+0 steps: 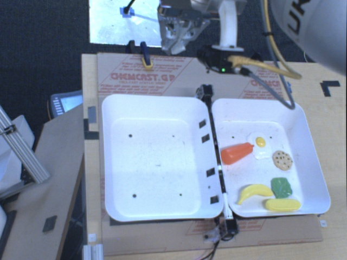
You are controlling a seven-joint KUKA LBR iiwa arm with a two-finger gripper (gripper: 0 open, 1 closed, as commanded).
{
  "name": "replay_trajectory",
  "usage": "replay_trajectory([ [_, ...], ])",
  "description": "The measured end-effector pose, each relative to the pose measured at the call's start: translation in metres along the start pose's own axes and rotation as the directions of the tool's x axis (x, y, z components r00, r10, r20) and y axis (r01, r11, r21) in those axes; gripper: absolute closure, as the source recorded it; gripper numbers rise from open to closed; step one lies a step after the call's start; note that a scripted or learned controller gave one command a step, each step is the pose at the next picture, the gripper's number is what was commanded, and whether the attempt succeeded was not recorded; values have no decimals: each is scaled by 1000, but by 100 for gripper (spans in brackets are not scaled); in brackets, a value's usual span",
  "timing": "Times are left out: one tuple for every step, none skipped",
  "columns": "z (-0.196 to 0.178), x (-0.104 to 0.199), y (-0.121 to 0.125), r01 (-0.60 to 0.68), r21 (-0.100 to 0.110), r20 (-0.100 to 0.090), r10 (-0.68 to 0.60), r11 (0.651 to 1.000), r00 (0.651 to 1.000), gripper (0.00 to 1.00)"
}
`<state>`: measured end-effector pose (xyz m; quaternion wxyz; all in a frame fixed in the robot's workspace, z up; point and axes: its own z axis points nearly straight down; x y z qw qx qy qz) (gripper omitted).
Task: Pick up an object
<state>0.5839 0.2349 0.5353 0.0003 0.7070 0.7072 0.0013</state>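
Note:
The right bin [303, 124] holds several toy foods. An orange carrot [237, 153] lies near its left wall, with a fried egg [259, 143] just right of it and a round cookie [282, 160] further right. Along the front lie a yellow banana [255, 192], a green piece [281, 186] and a yellow oblong piece [282, 204]. My gripper [176, 43] hangs high at the back, beyond the far edge of the left bin [108, 145], well away from all the objects. Nothing hangs from it.
A black divider strip [214, 156] with clips runs between the two bins. Cables and a yellow hose [265, 69] lie behind the right bin. A blue and yellow clamp [145, 56] sits on the board behind the left bin.

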Motion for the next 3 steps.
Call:
replay_trajectory([
  [0, 0, 5, 0, 0, 0, 0, 1000, 1000, 100],
  [46, 0, -55, 5, 7, 2, -5, 1000, 1000, 100],
  [-3, 0, -41, 2, -4, -2, -2, 1000, 1000, 100],
])
